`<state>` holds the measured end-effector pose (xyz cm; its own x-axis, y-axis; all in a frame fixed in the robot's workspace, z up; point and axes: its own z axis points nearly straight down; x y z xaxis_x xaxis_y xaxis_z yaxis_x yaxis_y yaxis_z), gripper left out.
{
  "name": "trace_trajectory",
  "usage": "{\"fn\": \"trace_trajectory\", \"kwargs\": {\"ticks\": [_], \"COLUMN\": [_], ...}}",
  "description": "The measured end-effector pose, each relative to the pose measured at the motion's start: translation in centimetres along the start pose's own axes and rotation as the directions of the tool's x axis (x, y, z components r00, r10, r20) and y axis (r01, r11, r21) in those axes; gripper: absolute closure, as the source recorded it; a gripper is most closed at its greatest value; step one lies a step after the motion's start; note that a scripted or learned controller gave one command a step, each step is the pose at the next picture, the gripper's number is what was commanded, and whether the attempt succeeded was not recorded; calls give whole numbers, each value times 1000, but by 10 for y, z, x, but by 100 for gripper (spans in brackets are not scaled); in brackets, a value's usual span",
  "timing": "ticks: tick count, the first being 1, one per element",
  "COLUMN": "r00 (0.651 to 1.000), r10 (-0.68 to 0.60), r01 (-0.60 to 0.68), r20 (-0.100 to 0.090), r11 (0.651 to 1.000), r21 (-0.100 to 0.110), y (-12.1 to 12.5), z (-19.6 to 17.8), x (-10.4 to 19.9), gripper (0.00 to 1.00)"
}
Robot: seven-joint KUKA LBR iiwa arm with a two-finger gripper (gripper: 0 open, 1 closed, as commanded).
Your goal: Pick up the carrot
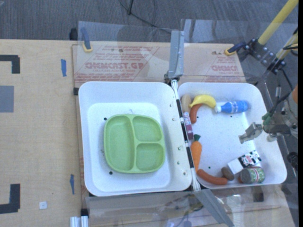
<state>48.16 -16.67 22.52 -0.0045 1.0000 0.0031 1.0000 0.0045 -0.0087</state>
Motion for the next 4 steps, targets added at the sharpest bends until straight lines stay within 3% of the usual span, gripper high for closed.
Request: {"fn": "trace_trajectory", "kwargs": {"ticks": [1, 2, 3, 4], "r00": [995, 981, 951, 952], "r10": [-101, -194, -308, -306], "r01": [101, 194, 308, 306], "r20": [1, 14, 6, 5], "r11": [995, 981, 951, 952], "r21": [0, -9, -12, -10], "y": [-2, 66, 12, 12], "z": [99, 138, 139, 131], "x": [61, 57, 69, 68], "gripper": [0, 0, 0, 100]}}
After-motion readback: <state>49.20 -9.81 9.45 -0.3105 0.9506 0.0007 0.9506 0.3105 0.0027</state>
